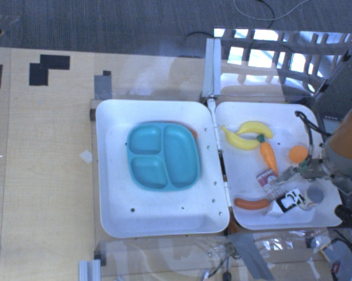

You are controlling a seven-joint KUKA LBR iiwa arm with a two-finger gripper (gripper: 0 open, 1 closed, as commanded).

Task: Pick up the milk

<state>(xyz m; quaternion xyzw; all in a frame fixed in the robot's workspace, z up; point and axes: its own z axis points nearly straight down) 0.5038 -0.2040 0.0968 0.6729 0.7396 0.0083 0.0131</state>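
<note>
The milk (291, 202) is a small white carton with a black print. It lies on its side near the front of the right bin (255, 111). My gripper (279, 185) reaches in from the right and hangs low just above and behind the carton, its tip close to the carton's upper left edge. Nothing visibly sits in its grasp. The grey arm with the orange band (345, 142) fills the bin's right side.
In the right bin lie a banana (246, 136), a carrot (268, 154), an orange ball (299, 153) and a sausage (252, 203). A small pink item (265, 177) sits by the gripper tip. The left bin (114, 209) holds a blue divided plate (163, 156).
</note>
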